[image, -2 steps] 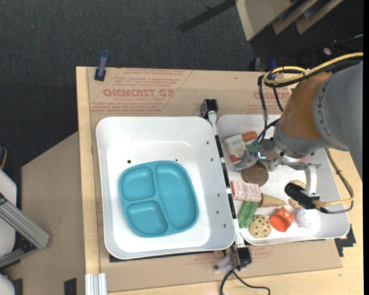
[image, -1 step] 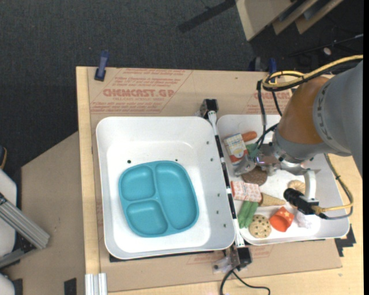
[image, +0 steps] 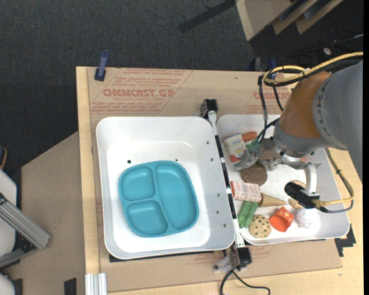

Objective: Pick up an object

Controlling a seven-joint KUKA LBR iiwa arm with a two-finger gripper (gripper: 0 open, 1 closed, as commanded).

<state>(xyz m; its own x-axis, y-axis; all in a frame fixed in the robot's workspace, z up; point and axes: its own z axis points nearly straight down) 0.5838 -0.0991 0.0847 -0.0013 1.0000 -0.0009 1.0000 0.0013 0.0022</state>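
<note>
A dark grey carpet (image: 86,34) covers the floor around the bench, its pile speckled and evenly lit with no hard shadows. The bench top (image: 144,92) is a pale brown board printed with red lettering, and a small blue clamp (image: 102,65) grips its far left edge. At the lower left corner of the view lies a length of silver aluminium rail (image: 20,222), slanted. At the top right, light wooden furniture (image: 277,17) stands on the carpet, with a dark strip (image: 204,15) lying beside it.
</note>
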